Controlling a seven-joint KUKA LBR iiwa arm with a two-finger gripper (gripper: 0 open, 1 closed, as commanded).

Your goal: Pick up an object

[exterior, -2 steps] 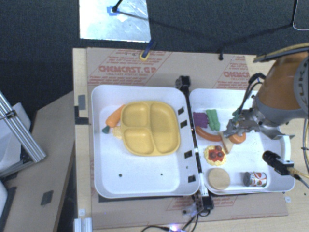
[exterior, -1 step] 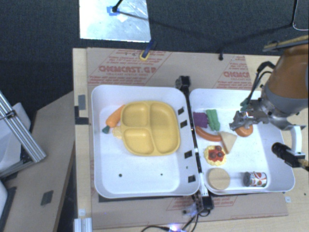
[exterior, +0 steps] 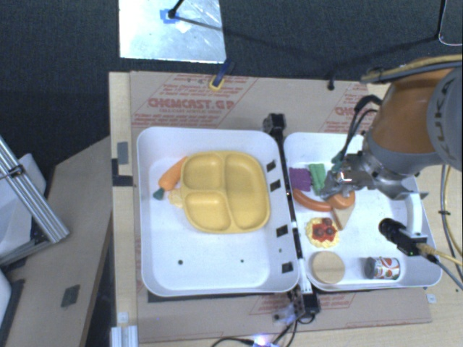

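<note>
So the gripper (exterior: 341, 183) is down in the right bin (exterior: 423, 266), sitting right over the toy food pile, and honestly I can't tell how its fingers are set from this angle, or whether anything sits between them. Just under it there's a toy hot dog (exterior: 315, 201), long axis running left-right with a slight downhill tilt toward the right, its right end tucked beneath the gripper. Touching that end is a wedge of bread (exterior: 343, 215), narrow end pointing down. Above the hot dog are a purple block (exterior: 299, 178) and a green block (exterior: 317, 173) side by side. Below sit a little pizza (exterior: 323, 231), a round cookie (exterior: 328, 267) and a small can (exterior: 382, 268) lying on its side, long axis left-right; its label is too blurry to read. The left bin (exterior: 159, 266) holds a yellow divided plate (exterior: 221, 191) with a carrot (exterior: 171, 175) touching its left edge, pointing up-right. The brown board (exterior: 192, 103) on the bench reads something like "CHEMCAST GP" in red.
</note>
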